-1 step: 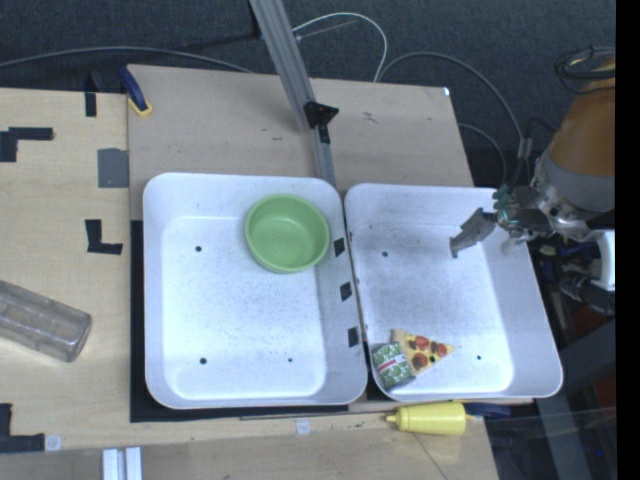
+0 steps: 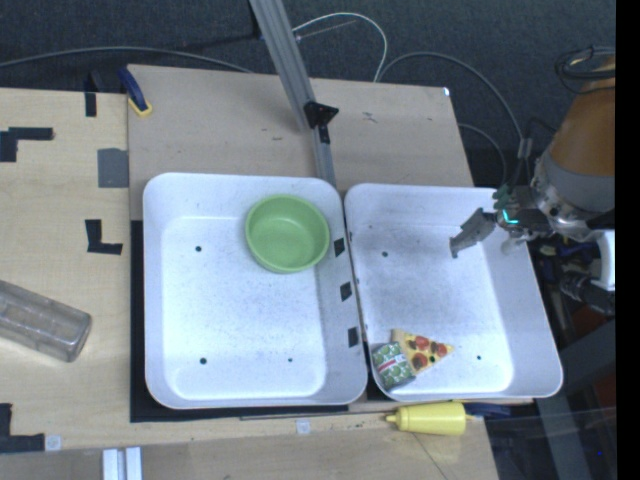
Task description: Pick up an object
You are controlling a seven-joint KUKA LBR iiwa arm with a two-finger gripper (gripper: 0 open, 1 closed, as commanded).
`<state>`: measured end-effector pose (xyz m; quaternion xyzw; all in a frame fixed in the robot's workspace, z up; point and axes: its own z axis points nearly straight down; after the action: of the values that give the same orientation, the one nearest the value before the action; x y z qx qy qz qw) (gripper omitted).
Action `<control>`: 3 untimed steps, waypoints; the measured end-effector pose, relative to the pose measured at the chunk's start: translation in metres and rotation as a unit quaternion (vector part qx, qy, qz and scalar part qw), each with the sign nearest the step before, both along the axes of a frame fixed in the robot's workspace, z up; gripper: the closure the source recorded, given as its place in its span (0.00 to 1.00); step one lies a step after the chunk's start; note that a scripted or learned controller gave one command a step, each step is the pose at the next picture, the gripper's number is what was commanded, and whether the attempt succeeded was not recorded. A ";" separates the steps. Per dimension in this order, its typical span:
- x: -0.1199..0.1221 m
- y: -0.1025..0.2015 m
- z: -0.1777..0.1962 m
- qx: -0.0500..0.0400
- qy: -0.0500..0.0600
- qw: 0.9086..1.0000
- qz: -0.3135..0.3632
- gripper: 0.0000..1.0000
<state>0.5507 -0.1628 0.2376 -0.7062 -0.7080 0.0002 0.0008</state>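
camera view: arm low over right bin [image 2: 520, 298], tool [image 2: 468, 236] above its floor, finger state unclear

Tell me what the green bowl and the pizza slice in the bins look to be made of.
Green bowl: likely plastic, matte, one even pale green with soft shading. Pizza slice: probably a toy, plastic or rubber, going by its flat printed-looking toppings; too small to be sure.
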 end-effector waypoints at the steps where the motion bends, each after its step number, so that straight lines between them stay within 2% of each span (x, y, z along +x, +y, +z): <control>1: -0.006 0.010 -0.057 0.000 0.003 1.000 0.000 0.00; 2: -0.012 0.016 -0.119 0.000 0.004 1.000 0.000 0.00; 3: -0.012 0.016 -0.148 -0.001 -0.001 1.000 -0.001 0.00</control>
<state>0.5388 -0.1467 0.0892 -0.7066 -0.7076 0.0004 -0.0007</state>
